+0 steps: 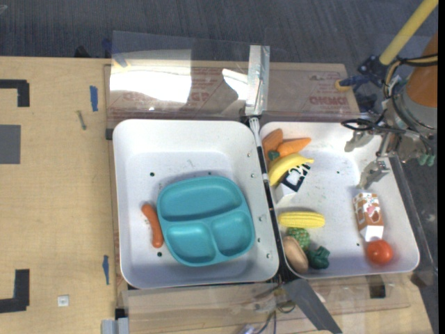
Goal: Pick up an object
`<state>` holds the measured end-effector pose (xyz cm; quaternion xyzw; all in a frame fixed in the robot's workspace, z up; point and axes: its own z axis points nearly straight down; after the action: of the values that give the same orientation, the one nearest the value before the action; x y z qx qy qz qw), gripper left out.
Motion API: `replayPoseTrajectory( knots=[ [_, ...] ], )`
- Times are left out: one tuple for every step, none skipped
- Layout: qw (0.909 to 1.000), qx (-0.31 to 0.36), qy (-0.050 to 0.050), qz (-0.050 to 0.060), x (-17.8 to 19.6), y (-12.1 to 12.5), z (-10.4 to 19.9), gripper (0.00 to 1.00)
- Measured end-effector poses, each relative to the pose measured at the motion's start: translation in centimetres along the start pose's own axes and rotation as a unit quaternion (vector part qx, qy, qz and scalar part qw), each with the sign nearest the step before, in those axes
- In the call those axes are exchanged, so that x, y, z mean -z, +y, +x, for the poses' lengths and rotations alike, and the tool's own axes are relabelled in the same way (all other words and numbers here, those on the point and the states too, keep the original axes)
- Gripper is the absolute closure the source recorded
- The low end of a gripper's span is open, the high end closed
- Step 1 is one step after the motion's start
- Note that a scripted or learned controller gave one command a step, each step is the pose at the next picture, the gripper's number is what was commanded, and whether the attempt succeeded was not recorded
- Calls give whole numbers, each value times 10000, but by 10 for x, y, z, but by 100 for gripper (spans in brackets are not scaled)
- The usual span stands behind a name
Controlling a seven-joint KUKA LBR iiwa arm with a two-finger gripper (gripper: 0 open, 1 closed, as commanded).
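The gripper (373, 173) hangs over the right bin (410, 259), whether spread or closed cannot be told; the nearest object, a small carton (368, 214), lies just below it, long axis running toward the bin's near edge

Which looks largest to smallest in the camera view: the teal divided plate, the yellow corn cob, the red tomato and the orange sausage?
1. Teal divided plastic plate, clearly largest.
2. Yellow toy corn cob and orange toy sausage: similar in length, too close to rank.
3. Round red toy tomato, smallest.
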<state>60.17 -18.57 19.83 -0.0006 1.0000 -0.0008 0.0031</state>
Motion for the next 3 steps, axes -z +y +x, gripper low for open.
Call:
replayPoseTrajectory(
  knots=[
    [9975, -699, -27, 5, -100, -34, 23, 0],
    [9943, -1062, -18, -4, -110, -36, 41, 0],
    [9944, -1051, -81, 14, -96, -36, 37, 100]
  ],
)
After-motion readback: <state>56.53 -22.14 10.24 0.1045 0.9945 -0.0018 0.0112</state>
